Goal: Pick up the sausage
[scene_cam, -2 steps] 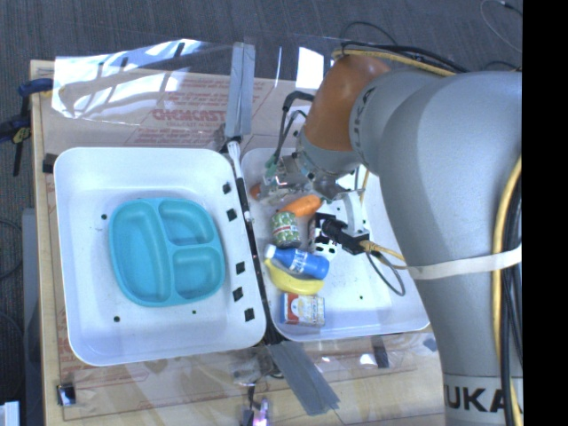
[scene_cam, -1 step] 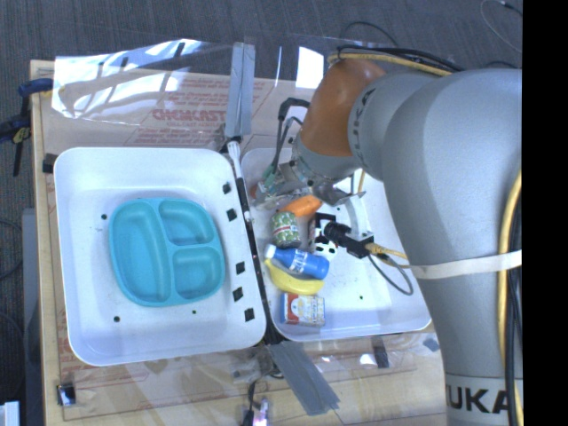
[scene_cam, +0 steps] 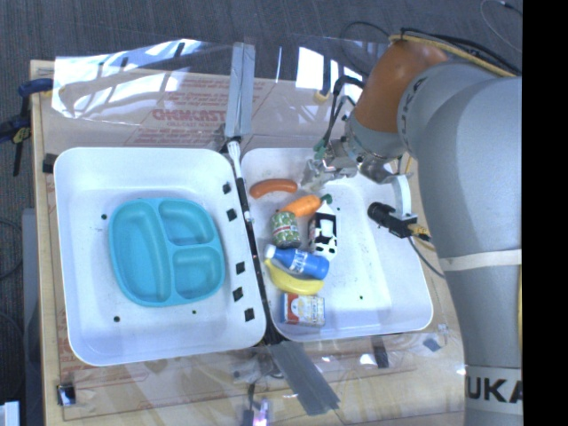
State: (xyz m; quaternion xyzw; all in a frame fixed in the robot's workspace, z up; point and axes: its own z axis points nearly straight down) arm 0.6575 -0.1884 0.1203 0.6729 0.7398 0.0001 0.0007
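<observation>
The arm's bulk hides the right bin's (scene_cam: 404, 304) far corner. The tool (scene_cam: 319, 169) hovers just beside the sausage (scene_cam: 272, 187); I cannot tell its state.

One camera hangs fixed above the desk (scene_cam: 133, 105) and looks down at a slant, taking in both bins whole: the left bin (scene_cam: 80, 327) and the right bin (scene_cam: 390, 282). The arm (scene_cam: 461, 149) enters from the right, bulking large and near the lens.
</observation>
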